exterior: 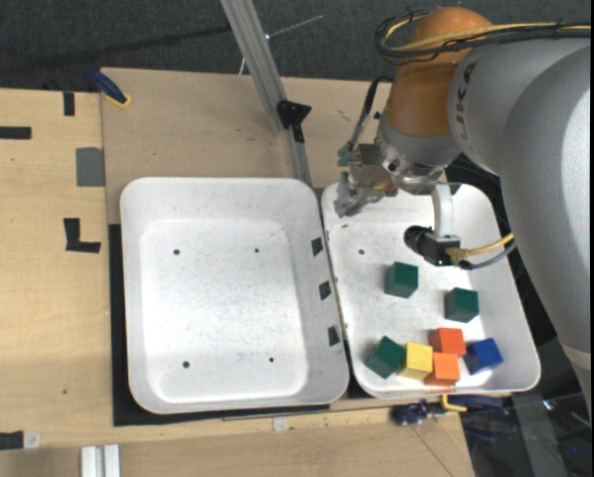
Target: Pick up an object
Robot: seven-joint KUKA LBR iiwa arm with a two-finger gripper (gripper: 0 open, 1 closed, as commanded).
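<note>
The right bin (pixel 361 256) holds several small blocks. A dark green block (pixel 400 279) lies near its middle and another green one (pixel 462 304) sits to the right of it. Along the bin's front edge cluster a green block (pixel 384 356), a yellow block (pixel 417 358), two orange blocks (pixel 446 352) and a blue block (pixel 483 354). My gripper (pixel 349 199) hangs over the far left corner of the right bin, well away from every block. I see nothing held in it.
The left bin (pixel 218 291) lies beside the right one. A slanted metal pole (pixel 262 63) with a black clamp crosses behind the bins. The large grey arm fills the right side, with a cable (pixel 476 254) looping over the right bin.
</note>
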